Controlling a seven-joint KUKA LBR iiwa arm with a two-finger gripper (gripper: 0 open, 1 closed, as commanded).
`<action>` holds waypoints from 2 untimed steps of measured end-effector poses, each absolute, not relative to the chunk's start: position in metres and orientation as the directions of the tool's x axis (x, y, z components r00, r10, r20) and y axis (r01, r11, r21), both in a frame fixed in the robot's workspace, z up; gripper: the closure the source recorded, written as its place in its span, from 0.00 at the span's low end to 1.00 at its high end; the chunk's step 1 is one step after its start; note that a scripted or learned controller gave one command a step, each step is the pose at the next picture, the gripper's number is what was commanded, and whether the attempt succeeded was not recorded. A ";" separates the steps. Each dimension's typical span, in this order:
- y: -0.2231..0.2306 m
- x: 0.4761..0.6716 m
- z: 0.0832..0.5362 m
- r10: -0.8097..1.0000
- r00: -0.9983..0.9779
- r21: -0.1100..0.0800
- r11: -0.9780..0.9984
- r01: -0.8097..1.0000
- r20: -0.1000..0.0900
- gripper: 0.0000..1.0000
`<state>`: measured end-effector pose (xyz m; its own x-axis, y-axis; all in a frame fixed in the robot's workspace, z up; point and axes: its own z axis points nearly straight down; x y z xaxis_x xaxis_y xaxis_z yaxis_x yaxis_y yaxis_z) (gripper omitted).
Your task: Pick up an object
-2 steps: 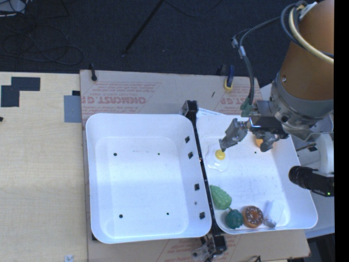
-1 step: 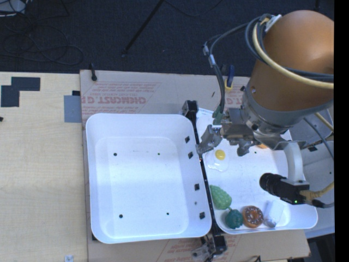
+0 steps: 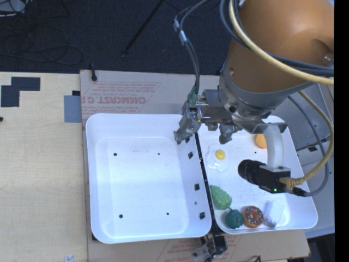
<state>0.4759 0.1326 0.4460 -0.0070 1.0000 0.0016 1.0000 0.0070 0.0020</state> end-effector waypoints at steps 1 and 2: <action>0.128 0.476 0.453 1.000 0.000 -0.006 0.000 1.000 -0.002 1.00; 0.147 0.474 0.313 1.000 0.001 -0.019 -0.001 1.000 -0.006 1.00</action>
